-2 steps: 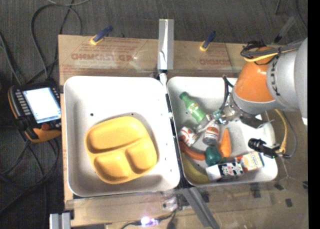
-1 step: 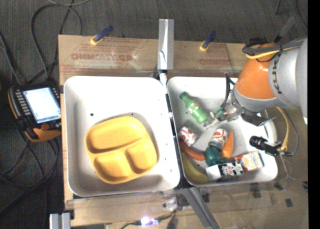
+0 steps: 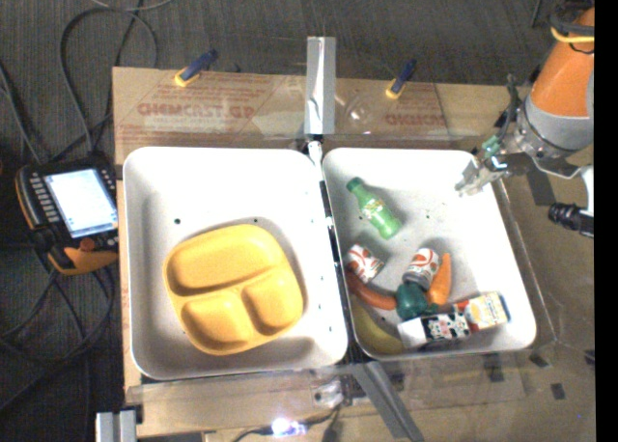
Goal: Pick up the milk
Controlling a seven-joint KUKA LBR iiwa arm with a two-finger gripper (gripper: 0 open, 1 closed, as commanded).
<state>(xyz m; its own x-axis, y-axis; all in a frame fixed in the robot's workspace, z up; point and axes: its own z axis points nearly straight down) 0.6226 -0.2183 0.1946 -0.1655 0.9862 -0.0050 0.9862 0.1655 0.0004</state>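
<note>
The milk is a white carton with an orange end. It lies on its side at the front right of the right bin, against a dark green piece. My gripper hangs over the bin's back right corner, well behind the carton and apart from every object. Nothing shows in it.
The right bin also holds a green bottle, two small cans, an orange carrot, a red sausage and a banana. A yellow divided plate lies in the left bin. A handheld screen sits left of the bench.
</note>
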